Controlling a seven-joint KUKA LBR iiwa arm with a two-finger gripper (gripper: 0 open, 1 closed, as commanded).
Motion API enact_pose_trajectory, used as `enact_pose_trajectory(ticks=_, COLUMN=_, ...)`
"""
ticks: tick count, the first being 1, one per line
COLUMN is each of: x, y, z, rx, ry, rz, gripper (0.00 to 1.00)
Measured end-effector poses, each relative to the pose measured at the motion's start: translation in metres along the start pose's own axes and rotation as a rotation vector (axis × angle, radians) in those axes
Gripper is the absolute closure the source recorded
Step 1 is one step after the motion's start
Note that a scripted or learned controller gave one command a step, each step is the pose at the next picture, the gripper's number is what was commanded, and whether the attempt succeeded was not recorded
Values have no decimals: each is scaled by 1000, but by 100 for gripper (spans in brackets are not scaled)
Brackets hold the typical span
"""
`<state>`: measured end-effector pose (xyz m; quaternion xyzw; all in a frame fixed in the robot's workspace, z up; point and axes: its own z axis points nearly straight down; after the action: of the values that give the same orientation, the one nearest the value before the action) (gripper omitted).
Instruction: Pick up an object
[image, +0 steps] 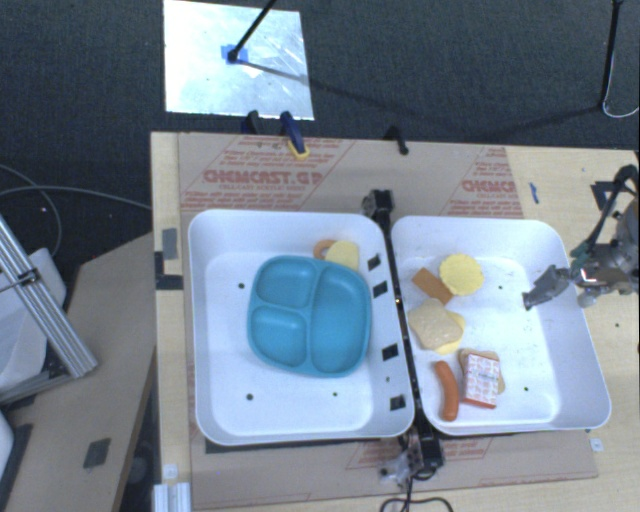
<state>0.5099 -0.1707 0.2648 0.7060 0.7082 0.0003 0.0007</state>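
Note:
The right bin (560, 330) holds several toy foods: a yellow round piece (462, 272), an orange-brown block (432, 285), a pale bread slice (435, 325), a red sausage (447, 390) and a red-and-white packet (482, 378). My gripper (541, 290) reaches in over the right bin's right side, at about the height of the yellow piece and well to its right. It is apart from every food item, and nothing is seen held in it.
The left bin (220, 300) carries a blue divided plate (308, 315), with a yellow piece (343, 254) and an orange piece (322, 246) behind it. A black divider (392, 300) runs between the bins. Cardboard (260, 175) lies under both.

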Motion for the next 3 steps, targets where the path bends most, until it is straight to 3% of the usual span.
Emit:
enact_pose_trajectory(ticks=1, x=109, y=-2, z=85, rx=8, ry=7, rz=-11, gripper=0)
enact_pose_trajectory(ticks=2, x=87, y=-19, z=143, rx=6, ry=1, rz=4, gripper=0)
enact_pose_trajectory(ticks=3, x=88, y=-16, z=129, rx=-3, ry=1, rz=2, gripper=100)
